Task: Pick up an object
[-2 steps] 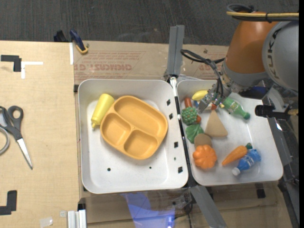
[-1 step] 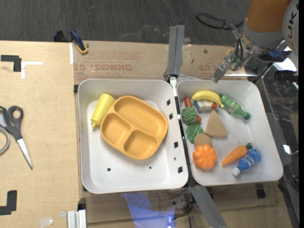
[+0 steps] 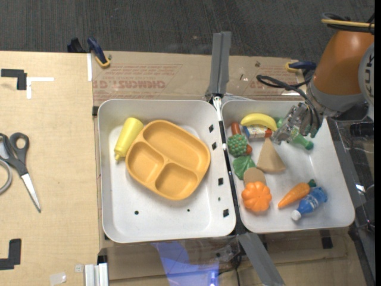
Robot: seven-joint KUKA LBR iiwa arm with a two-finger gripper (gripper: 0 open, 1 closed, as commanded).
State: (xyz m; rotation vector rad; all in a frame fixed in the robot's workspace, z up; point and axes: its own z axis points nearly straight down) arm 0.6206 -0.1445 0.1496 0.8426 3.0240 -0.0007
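Observation:
The right bin (image 3: 339,183) holds several toy foods. A yellow banana (image 3: 259,121) lies at its back, with a small red and white item (image 3: 252,132) just in front of it. Left of centre are a green bumpy piece (image 3: 238,144) and a green leaf (image 3: 242,166). A tan wedge (image 3: 271,158) sits in the middle, and an orange pumpkin (image 3: 256,196), a carrot (image 3: 293,194) and a blue bottle (image 3: 311,202) lie at the front. My gripper (image 3: 287,131) hangs low over the bin's back, right of the banana and above the wedge. A green item (image 3: 305,142) lies beside it.
The left bin (image 3: 119,213) holds a yellow divided plate (image 3: 166,158) and a yellow bottle (image 3: 127,137). Scissors (image 3: 21,165) lie on the wooden bench at the far left. Cardboard (image 3: 149,79) and blue clamps (image 3: 98,51) sit behind the bins.

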